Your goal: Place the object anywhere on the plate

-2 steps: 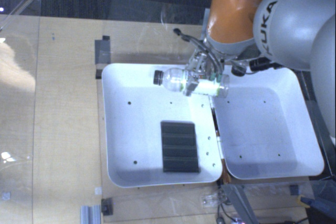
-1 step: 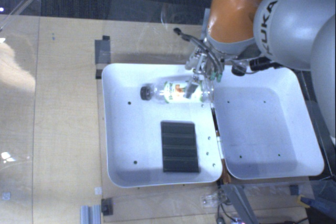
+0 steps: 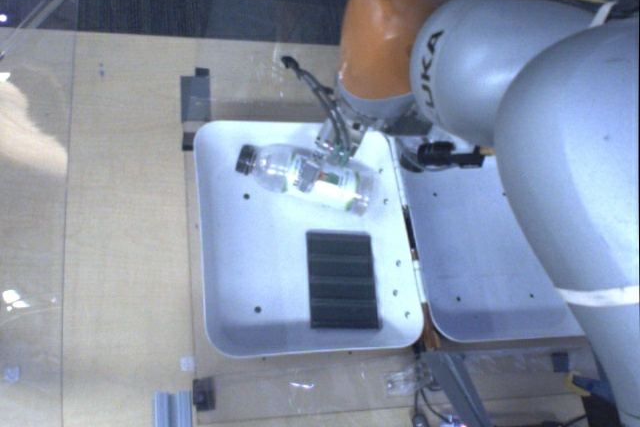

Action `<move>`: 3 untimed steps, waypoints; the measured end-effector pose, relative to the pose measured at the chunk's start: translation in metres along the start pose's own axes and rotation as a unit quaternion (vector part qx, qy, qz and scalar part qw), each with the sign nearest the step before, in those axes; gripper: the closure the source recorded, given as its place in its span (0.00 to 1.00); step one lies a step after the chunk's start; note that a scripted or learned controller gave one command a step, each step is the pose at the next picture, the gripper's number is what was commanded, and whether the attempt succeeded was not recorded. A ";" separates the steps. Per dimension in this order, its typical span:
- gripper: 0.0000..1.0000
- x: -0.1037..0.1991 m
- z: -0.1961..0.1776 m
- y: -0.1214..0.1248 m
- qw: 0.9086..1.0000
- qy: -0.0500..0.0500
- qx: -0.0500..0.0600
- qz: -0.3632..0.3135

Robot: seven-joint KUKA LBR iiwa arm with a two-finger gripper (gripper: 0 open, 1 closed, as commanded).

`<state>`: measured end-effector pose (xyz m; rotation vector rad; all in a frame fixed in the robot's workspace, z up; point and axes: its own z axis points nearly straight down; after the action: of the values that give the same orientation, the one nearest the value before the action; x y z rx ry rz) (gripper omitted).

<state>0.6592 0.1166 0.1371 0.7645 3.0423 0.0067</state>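
A pale wooden bench (image 3: 120,245) sits under dark carpet at the top of the view, carrying two shallow white bins side by side — the left bin (image 3: 225,305) and the right bin (image 3: 490,285). The arm (image 3: 500,55) reaches in from the right, its orange band above the wrist, and the pincer (image 3: 335,147) is down over the far part of the left bin. There a clear plastic bottle (image 3: 300,173) lies on its side, dark cap toward the left, label near its middle. The pincer's tip is at the bottle's upper edge, touching or just above it; whether it is wide or narrow I cannot tell, since the wrist hides it, and nothing shows the bottle gripped. Just nearer the camera in the same bin lies a dark ribbed slab (image 3: 343,280), rectangular and flat — by my reading the plate, though it is an odd one. The step in hand looks like the grasp. To do it well, the pincer should close across the bottle's narrow width, near the label where the body is straight, not along its length; a round, slick bottle will roll or squirt out if pinched off-centre. Lift only enough to clear the slab, carry it the short way toward the camera, and set it down with its length along the ribs so it does not roll off.
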 end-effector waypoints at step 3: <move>0.00 0.127 -0.025 0.037 0.978 0.000 0.001 0.208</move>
<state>0.5649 0.2090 0.1616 1.3803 2.8190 0.0065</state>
